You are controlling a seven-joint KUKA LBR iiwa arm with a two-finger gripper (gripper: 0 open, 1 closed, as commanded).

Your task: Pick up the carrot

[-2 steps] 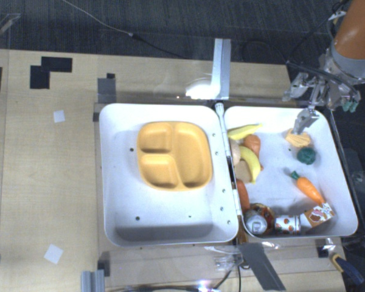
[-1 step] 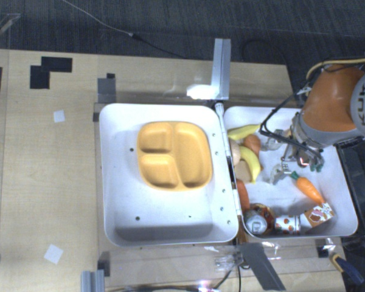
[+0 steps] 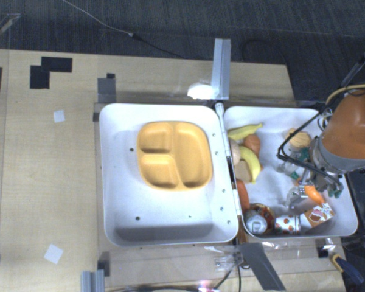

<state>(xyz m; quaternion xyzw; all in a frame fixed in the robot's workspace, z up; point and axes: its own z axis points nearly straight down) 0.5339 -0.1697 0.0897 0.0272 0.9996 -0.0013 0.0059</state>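
My gripper (image 3: 302, 193) hangs low in the right bin (image 3: 274, 115), in its front right part, under the grey wrist with the orange band (image 3: 353, 126). A small bright orange piece that looks like the carrot (image 3: 314, 194) sits right against the gripper's tip, on its right side. The wrist and cables hide how the two meet, so I cannot tell if it is gripped. A second orange-red elongated thing (image 3: 242, 194) lies along the bin's left wall.
The right bin also holds two bananas (image 3: 246, 130), a brownish round fruit (image 3: 251, 143), a can (image 3: 256, 224), a printed snack packet (image 3: 320, 214) and a tan item (image 3: 299, 140). In the left bin (image 3: 118, 163) sits a yellow compartment tray (image 3: 173, 154).
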